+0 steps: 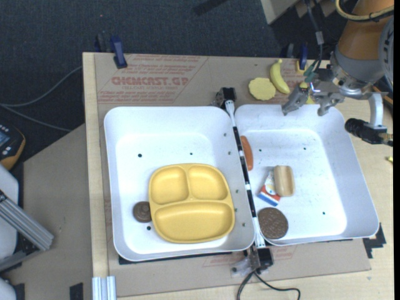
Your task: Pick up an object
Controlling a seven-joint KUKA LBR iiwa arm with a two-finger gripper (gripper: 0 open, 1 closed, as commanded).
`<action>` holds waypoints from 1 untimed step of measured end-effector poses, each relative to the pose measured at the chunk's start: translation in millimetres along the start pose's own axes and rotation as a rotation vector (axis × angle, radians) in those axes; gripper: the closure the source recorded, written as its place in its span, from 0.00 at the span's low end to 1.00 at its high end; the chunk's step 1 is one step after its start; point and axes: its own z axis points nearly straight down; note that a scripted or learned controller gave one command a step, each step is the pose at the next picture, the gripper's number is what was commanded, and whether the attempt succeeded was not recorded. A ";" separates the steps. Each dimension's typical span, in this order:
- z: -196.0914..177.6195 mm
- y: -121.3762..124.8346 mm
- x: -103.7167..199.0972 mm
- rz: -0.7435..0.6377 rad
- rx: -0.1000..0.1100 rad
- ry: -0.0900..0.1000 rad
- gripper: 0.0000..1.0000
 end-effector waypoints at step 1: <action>127.7 -90.3 22.5 0.002 0.009 0.003 0.00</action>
